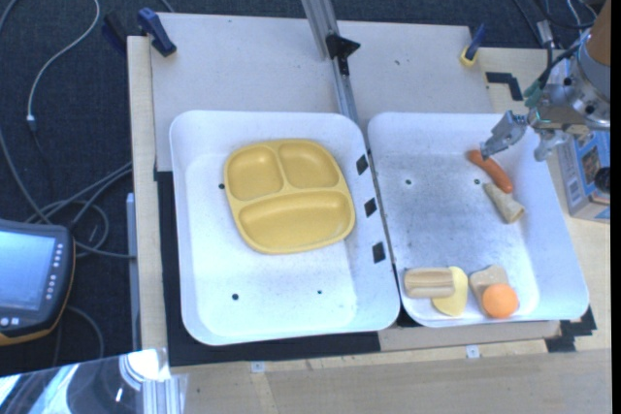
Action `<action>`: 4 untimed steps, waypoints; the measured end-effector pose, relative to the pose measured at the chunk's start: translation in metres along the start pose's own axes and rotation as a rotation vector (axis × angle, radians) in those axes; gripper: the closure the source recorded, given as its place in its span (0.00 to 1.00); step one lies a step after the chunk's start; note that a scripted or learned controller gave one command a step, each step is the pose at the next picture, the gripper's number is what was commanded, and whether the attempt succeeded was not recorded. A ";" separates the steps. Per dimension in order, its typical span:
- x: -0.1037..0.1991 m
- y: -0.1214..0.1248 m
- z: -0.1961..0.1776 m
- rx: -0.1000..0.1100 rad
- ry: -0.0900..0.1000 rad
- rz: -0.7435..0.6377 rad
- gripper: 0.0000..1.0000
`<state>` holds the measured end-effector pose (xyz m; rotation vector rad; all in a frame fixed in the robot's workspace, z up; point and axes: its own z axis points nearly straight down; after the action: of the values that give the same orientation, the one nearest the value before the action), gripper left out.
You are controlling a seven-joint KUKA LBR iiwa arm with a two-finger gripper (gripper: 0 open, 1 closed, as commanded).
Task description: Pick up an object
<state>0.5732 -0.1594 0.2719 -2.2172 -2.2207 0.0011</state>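
The left bin [199,238] carries 1 yellow divided plate [288,195] with 3 compartments, set toward the bin's upper middle. The right bin [427,208] carries 5 items: a tan bun-like piece [429,282] and a pale yellow wedge [450,300] touching it at the near edge; just beside them a beige block [486,280] with an orange ball [500,302] against it; farther up, an orange carrot-shaped piece [491,170] lies above a tan cork-like piece [504,203] — the 2 nearly touch. The gripper [524,136] hangs over the bin's upper right, its 2 fingers spread apart and holding nothing, 1 fingertip [495,141] close beside the carrot-shaped piece.
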 end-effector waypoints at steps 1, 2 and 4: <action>0.000 0.000 0.000 0.000 0.000 0.000 0.00; -0.010 -0.002 0.054 0.005 0.000 0.002 0.00; -0.005 0.003 0.141 0.004 0.001 0.001 0.00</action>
<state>0.5758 -0.1644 0.1307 -2.2158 -2.2174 0.0050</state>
